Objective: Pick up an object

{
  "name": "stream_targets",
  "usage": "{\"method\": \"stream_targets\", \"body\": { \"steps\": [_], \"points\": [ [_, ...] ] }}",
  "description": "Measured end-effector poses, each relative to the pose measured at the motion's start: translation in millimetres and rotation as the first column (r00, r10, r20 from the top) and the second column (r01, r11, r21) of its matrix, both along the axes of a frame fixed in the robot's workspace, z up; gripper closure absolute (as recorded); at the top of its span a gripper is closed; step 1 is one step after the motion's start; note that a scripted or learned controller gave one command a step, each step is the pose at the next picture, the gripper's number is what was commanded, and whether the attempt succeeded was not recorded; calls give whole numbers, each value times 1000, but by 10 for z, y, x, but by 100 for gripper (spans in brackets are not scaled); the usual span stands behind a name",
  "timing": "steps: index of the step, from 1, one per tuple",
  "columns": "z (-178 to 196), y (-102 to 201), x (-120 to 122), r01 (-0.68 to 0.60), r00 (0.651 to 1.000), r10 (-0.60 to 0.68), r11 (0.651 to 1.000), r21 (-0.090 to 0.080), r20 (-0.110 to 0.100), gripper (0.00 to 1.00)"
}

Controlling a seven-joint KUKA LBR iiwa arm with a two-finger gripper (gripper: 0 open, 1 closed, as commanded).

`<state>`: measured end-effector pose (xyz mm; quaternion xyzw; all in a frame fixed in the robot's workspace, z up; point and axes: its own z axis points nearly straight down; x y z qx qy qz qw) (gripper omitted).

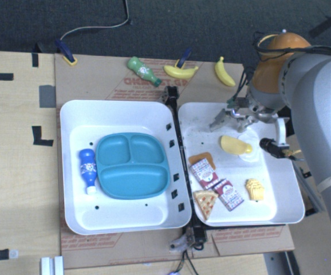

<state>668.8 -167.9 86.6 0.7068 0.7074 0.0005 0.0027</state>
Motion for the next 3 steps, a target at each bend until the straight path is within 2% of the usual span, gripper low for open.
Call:
{"method": "stream_targets", "body": {
  "steps": [1, 2, 3],
  "points": [
    [-1, 270, -412, 1, 1000, -1, 1000, 1, -2, 0],
    [104, 263, -405, 1, 1000, -1, 1000, -1, 1, 100],
    [104, 263, -406, 1, 1000, -1, 1000, 0, 1, 0]
  ]
}}
